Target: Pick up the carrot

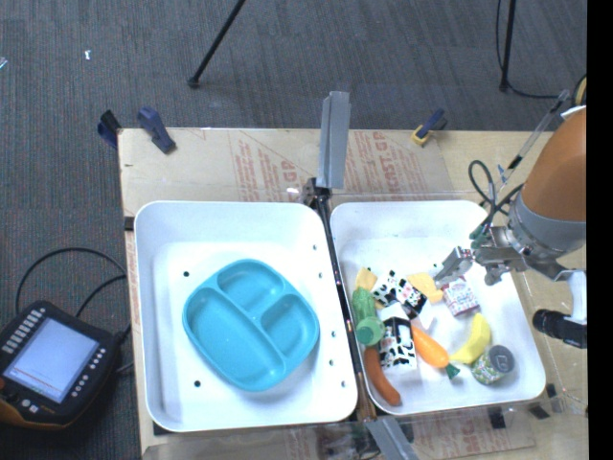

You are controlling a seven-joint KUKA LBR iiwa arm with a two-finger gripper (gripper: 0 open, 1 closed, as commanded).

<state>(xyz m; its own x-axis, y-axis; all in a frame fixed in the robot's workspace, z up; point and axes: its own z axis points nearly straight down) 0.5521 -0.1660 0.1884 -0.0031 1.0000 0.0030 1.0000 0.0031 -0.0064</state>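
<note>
The carrot is orange with a small green top and lies slanted in the front half of the right bin. It rests between a cow-patterned carton and a yellow banana. My gripper hangs above the bin's right middle, up and to the right of the carrot and apart from it. It is just over a small pink-and-white box. The grey arm with its orange band reaches in from the right.
Also in the right bin are a green vegetable, an orange-brown sausage, a second cow-patterned piece, a yellow piece and a round tin. The left bin holds a blue divided plate.
</note>
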